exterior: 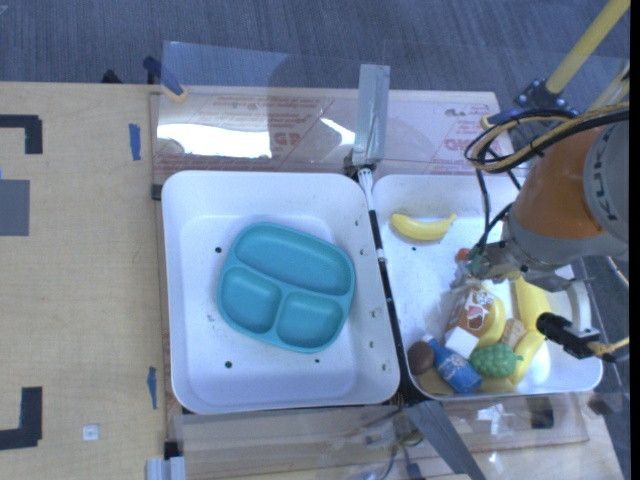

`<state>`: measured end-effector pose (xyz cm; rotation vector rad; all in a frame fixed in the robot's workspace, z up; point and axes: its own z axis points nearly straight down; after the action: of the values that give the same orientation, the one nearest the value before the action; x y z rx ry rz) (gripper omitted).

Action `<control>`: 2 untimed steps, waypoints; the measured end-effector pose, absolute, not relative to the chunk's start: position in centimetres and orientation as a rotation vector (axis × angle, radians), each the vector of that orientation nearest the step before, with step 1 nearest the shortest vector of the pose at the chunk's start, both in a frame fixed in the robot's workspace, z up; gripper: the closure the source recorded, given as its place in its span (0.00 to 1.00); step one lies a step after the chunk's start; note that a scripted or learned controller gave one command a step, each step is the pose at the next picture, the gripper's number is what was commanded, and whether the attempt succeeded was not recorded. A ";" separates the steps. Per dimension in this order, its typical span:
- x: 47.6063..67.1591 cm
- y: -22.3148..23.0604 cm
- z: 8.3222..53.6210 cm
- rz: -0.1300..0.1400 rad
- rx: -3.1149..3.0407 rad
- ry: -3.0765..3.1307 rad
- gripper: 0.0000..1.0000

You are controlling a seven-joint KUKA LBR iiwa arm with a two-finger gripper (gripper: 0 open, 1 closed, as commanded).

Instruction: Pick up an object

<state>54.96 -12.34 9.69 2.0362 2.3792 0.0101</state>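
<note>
Two white bins: the left bin (190, 298) holds one teal tray (287, 286); the right bin (420, 268) holds one banana (422, 227); whether the pincer (480, 268) grips anything is unclear.

Arm (560, 193) reaches in from right — hand (478, 268) lowered, wrist bent down.

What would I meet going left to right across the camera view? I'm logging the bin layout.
Blue tape mark → left white bin → teal divided plate → metal divider post → banana → orange-banded arm.
</note>
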 end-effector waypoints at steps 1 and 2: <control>58.1 -7.8 18.6 0.005 2.257 2.181 1.00; 57.9 -8.0 18.3 -0.003 2.263 2.181 0.00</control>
<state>57.89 -8.00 18.28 2.2628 2.1808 -0.0031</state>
